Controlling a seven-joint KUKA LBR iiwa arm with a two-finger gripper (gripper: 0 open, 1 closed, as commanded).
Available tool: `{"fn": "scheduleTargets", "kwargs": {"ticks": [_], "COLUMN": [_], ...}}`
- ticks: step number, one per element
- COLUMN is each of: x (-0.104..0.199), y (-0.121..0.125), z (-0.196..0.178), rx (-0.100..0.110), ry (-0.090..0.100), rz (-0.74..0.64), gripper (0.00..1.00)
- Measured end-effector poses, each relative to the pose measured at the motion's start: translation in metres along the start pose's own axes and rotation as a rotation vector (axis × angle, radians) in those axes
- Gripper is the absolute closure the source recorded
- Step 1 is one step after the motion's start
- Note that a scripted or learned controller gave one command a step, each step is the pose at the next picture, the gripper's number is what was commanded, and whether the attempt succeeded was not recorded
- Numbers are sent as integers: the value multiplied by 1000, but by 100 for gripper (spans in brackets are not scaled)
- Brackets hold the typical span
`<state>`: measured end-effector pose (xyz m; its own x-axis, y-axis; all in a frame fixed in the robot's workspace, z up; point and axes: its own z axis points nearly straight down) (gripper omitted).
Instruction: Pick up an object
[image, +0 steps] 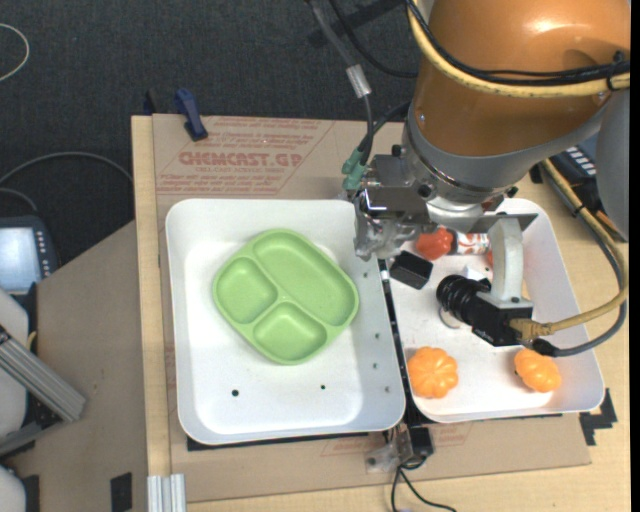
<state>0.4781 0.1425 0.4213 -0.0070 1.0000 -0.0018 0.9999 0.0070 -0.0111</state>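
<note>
In the left bin (190, 300) on the worktop, a green divided plate (285, 295), flat near the middle, bare white floor all round. Over the ridge between the two bins, the claw (378, 238), low and close to the rim; impossible to tell how far open, nothing visibly held. Just right of it, a small black block (410, 268) and a red object (435, 242), partly hidden, probably the nearest picks. Farther right, toward the front wall of the right bin (570, 290), an orange fruit (433, 370) and a second orange fruit (538, 370), well apart, open room around each.
</note>
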Motion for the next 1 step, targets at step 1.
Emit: {"fn": "scheduleTargets", "kwargs": {"ticks": [1], "x": [-4], "y": [1], "z": [-17], "rx": [-13], "ry": [2], "rz": [5], "gripper": [100]}}
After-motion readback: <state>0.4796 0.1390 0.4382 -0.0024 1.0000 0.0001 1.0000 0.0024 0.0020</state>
